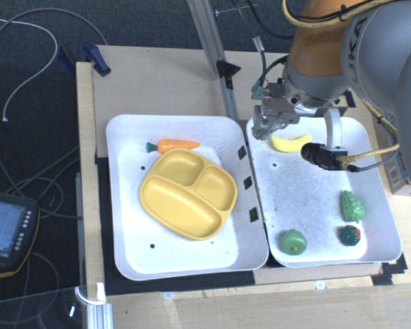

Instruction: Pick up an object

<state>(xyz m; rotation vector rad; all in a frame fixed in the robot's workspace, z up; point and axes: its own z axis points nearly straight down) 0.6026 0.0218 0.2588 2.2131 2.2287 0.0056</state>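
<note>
Yellow banana [292,142] lies just beside the pincer [262,129].
Nothing is lifted yet; whether the pincer is apart cannot be told.

A yellow divided plate [189,193] is seen in the left bin [123,245], with a carrot [175,144] just behind it. Far right of the plate, the gripper [266,125] is poised beside a banana [291,142]; a green apple [293,242] is placed nearer.
</note>
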